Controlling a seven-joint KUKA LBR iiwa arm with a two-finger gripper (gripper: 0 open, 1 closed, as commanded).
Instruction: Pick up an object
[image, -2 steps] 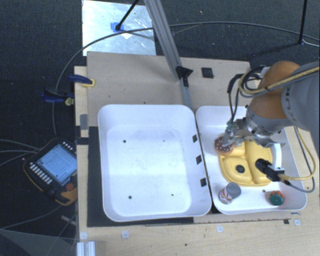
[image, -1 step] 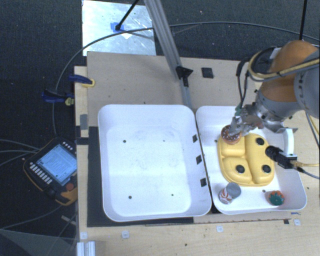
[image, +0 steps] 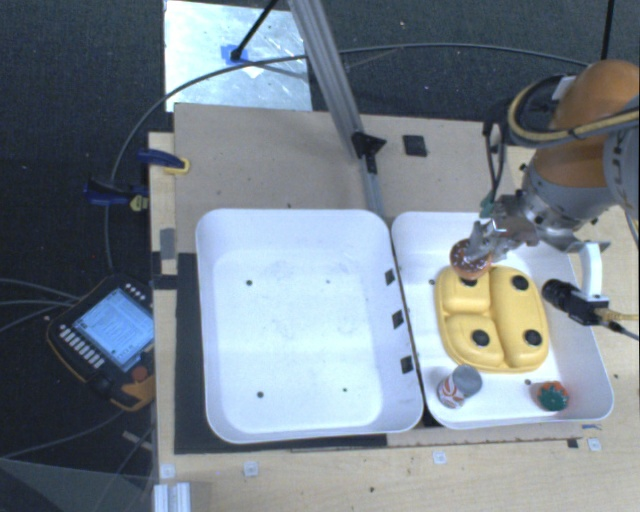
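My gripper (image: 474, 250) hangs over the right bin (image: 420, 300), at the far left corner of a big yellow block (image: 492, 318) with black round holes in its top. A small brown-red round thing (image: 467, 258) sits right at the gripper's tip, above the block's far edge; whether it is held cannot be made out. A small grey and red cup-like object (image: 458, 386) lies near the bin's front left corner. At the front right corner rests a small green and orange object (image: 552, 396).
The left bin (image: 290, 400) stands beside the right one, their rims touching at the middle. A slanted metal pole (image: 335, 85) rises behind the bins. A handheld pendant (image: 105, 335) lies on the floor to the left.
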